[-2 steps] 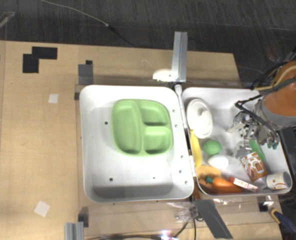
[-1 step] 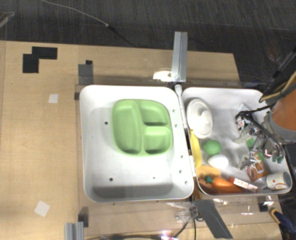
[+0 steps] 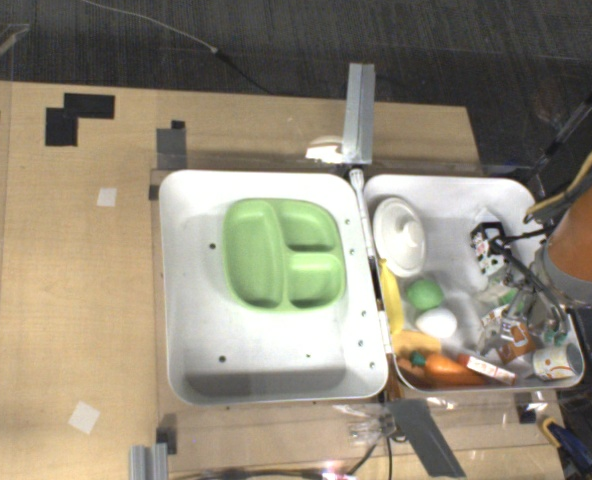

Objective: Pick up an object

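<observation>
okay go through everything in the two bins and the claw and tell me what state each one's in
Green tray: upright, flat in the left bin.
White bowl: on its side against the right bin's left wall.
Banana: lying along that wall.
Green ball: resting beside a white ball.
Carrot: lying flat at the front edge.
Claw: low in the right bin, fingers hidden by clutter.

We list a green divided tray (image 3: 282, 253) in the left bin (image 3: 191, 368), upon a wooden bench (image 3: 66, 298).
</observation>
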Tool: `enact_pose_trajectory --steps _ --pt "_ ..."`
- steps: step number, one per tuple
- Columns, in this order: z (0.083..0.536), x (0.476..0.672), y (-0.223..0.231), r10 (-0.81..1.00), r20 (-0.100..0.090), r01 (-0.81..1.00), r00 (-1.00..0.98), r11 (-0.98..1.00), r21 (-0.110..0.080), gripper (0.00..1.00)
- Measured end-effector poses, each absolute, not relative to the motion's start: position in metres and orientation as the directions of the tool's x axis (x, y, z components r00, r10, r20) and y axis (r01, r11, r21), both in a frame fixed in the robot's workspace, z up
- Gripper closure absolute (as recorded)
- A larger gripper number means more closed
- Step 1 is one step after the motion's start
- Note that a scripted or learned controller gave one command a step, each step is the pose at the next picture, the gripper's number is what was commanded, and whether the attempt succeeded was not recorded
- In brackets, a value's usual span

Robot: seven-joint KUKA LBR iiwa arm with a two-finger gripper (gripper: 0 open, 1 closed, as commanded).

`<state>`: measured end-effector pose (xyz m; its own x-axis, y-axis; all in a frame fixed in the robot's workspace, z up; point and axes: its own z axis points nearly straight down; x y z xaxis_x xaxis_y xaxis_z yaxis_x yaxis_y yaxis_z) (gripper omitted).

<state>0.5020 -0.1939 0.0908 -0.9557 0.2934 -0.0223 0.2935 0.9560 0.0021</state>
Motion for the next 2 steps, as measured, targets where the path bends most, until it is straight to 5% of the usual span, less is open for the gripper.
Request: enact_pose_trajectory --steps 2 --pt "0.0908 0.4941 -0.2050 0.267 -0.022 0.267 -0.963 0.964 0.000 0.00"
